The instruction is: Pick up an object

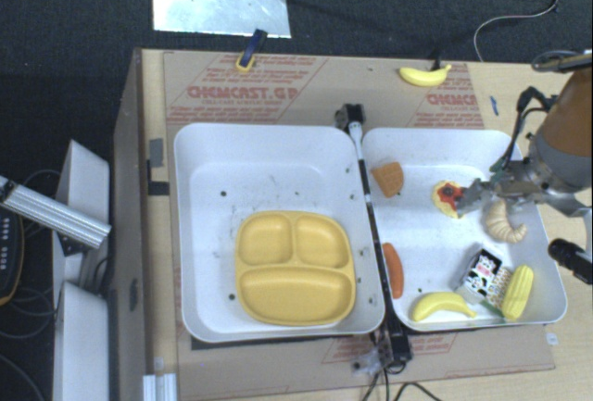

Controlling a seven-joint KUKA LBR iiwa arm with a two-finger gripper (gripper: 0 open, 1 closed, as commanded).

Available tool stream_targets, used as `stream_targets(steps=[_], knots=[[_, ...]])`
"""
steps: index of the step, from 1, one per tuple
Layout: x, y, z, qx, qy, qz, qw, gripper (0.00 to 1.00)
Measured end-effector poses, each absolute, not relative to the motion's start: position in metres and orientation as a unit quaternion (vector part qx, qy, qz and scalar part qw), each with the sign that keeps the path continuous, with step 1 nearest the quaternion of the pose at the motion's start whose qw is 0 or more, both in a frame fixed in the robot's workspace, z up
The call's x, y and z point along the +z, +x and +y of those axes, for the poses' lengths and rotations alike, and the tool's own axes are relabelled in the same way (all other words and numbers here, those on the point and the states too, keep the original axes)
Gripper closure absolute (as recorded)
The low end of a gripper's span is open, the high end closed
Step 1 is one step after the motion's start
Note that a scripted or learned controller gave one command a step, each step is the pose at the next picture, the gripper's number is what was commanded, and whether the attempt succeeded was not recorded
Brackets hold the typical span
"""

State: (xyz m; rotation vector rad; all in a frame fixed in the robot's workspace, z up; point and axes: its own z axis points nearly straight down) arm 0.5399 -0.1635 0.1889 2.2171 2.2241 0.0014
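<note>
Cardboard-topped bench (278, 80) on dark carpet (74, 10), two white bins, hand (482, 194) over rt bin (422, 242), grip state can't tell

Divided tray (296, 268) in the left bin (199, 168), right bin (422, 144) holding bread piece (387, 178) far left, carrot (394, 269) below it, croissant (505, 221) right, banana (442, 306) near front, perhaps corn (517, 291) beside it.

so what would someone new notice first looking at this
Probably the big yellow divided plate alone in the left bin. Then the right bin, scattered with toy food: a banana, a croissant, a corn cob. The hand hovers by the croissant.
</note>
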Motion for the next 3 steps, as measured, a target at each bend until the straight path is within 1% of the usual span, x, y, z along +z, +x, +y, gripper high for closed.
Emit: stream_targets(steps=[1,2,3], knots=[[0.094,0.541,-0.191,0.0007,0.706,0.708,0.001,0.0],[0.084,0.487,-0.188,0.0003,0.707,0.707,0.0,0.0],[0.096,0.49,-0.187,0.0035,0.706,0.708,0.004,1.0]])
